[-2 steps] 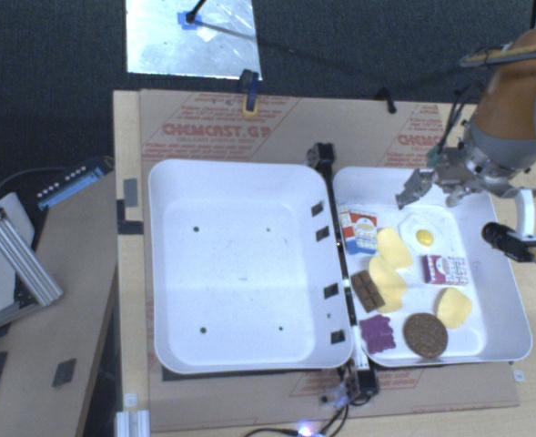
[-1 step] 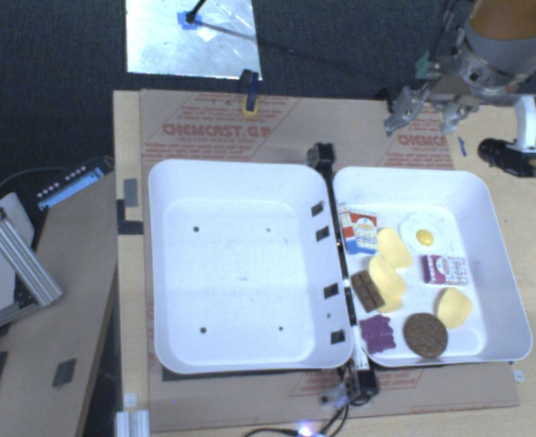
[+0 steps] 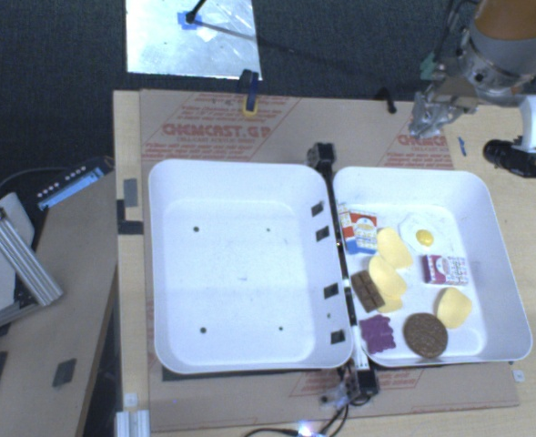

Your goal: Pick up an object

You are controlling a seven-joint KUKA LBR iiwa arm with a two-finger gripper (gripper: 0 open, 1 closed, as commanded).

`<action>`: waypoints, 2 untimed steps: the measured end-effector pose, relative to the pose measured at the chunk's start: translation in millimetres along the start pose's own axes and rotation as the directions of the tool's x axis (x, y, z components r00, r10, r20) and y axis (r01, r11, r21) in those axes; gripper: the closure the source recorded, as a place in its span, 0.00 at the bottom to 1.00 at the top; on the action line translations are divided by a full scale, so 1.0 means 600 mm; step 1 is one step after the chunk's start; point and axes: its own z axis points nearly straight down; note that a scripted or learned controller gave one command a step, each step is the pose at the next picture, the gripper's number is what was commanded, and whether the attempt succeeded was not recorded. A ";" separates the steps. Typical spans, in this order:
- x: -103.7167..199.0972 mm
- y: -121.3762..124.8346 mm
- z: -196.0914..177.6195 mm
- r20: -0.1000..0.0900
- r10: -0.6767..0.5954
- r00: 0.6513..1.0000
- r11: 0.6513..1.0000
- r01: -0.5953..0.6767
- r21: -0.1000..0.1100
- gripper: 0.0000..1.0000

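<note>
Objects [image 3: 404,280] crowd your right bin [image 3: 495,217], so picks abound; your tool [image 3: 429,121] hovers above its far rim, grip state unclear.

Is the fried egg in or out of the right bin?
In. The fried egg lies flat on the right bin's floor, yolk up.

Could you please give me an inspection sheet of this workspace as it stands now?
Surface: board bearing two white bins side by side.
Left bin: nothing seen inside.
Right bin: toy foods, among them a fried egg, brown cookie, purple piece, red-blue carton, pink carton and yellow pieces.
Clutter: yellow clip at the board's far edge.
Claw: above the board beyond the right bin, holding nothing.
Cables: dark lead across the metal sheet; wires below the bins.
Surroundings: dark floor, metal frame on the view's left.
</note>
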 end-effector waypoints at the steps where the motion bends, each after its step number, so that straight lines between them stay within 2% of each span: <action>1: 0.125 0.019 -0.172 -0.004 -0.003 1.000 1.000 0.003 -0.006 1.00; 2: 0.296 0.018 -0.298 -0.006 -0.005 1.000 1.000 0.005 -0.004 1.00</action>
